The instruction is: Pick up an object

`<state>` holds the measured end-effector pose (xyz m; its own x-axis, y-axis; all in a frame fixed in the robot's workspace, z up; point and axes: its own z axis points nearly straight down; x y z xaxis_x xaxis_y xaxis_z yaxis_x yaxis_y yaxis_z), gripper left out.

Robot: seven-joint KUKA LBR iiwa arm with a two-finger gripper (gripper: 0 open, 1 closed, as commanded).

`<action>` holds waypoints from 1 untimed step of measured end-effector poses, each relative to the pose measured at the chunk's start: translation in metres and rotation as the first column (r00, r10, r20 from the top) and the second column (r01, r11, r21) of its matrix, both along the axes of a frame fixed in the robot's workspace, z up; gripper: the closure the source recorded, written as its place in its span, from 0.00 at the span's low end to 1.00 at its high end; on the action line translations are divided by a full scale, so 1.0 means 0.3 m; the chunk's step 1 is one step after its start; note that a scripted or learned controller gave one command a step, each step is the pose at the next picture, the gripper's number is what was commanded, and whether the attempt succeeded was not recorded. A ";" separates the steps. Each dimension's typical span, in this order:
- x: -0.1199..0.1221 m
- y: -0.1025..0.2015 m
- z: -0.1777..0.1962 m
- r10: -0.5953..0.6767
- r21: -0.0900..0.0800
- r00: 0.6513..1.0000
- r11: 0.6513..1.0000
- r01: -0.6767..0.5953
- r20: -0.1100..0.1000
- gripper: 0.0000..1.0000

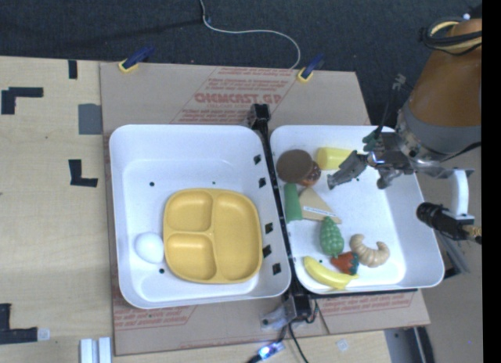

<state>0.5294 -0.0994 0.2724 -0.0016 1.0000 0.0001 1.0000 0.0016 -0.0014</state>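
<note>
My gripper (365,172) hangs over the upper right part of the right bin (411,221), its two dark fingers spread apart with nothing between them. Just left of it lie a yellow block (333,156) and a brown round toy (296,165). Lower in the bin are a green stick (292,202), a cream wedge (315,202), a green bumpy toy (331,237), a croissant (370,250), a red piece (345,261) and a banana (326,273).
The left bin (133,150) holds a yellow divided plate (212,235) and a white egg (148,247). A black clip divider (261,119) sits between the bins. The arm body (446,95) looms over the right edge.
</note>
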 end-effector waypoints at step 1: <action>0.009 0.033 -0.193 0.000 0.000 1.000 1.000 0.000 -0.006 0.00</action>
